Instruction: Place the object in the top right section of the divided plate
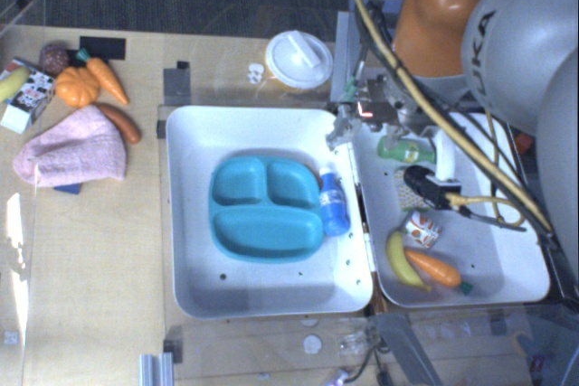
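Cannot tell whether claw (342,131) is open or shut. Reach for blue bottle (333,203) just below, grip its middle, lift left to divided plate (215,211).

One fixed camera looks down on the bench (109,285) from above at a slant. It stands far enough off to take in both white bins, the left bin (190,285) and the right bin (507,280). The arm (525,32) enters from the right, looming large near the lens.
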Controlling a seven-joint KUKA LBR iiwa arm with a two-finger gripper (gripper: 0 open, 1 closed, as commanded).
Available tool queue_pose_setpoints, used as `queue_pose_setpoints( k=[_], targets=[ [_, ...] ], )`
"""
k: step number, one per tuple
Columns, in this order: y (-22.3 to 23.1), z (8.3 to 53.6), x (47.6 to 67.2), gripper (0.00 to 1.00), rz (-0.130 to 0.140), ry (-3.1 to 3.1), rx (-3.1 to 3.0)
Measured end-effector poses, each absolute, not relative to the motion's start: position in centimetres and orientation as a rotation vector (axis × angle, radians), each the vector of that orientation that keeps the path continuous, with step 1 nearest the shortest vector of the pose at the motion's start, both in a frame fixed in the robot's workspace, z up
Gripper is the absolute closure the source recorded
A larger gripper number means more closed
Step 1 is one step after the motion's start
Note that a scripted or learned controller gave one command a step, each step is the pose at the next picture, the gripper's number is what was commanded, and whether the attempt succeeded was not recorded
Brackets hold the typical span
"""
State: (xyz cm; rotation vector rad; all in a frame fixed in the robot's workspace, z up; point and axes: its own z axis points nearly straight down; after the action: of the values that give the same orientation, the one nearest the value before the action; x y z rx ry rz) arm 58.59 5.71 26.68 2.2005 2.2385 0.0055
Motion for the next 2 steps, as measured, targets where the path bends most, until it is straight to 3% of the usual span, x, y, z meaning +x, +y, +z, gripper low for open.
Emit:
queue_pose_setpoints(
  k=[1,2],
  targets=[
    [10.9,39.0,59.8,0.00,0.007,2.218,2.220],
    [16.7,43.5,62.9,0.00,0.004,1.896,2.502]
  ],
)
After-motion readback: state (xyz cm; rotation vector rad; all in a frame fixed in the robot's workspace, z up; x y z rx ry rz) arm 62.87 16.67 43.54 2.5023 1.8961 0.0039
